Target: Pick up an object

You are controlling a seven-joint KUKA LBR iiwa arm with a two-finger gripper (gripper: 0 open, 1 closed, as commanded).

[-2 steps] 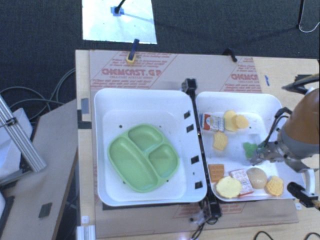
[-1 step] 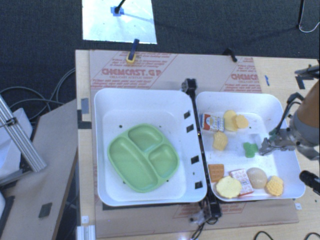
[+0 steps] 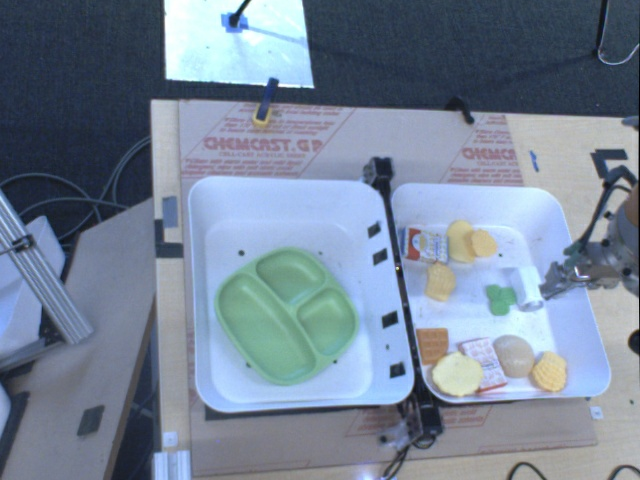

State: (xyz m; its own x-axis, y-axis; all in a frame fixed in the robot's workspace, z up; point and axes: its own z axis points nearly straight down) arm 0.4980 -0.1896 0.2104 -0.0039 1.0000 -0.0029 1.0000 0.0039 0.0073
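Reaching in from the right, my pincer (image 3: 548, 286) hangs low over the right bin (image 3: 572, 230), its tips just beside a small green piece (image 3: 499, 299); whether it is wide or narrow I cannot tell. Around it I count two crackers, one orange (image 3: 433, 344) and one waffled (image 3: 549, 372), two printed packets (image 3: 424, 245), several yellow bits and one pale round (image 3: 514, 355). One green divided plate (image 3: 287, 315) lies in the left bin (image 3: 225, 218).

Right bin (image 3: 560, 208) is crowded with toy food (image 3: 470, 308) along the middle and near edge; far right corner is open. Green tray (image 3: 287, 315) hogs the left bin (image 3: 210, 208).
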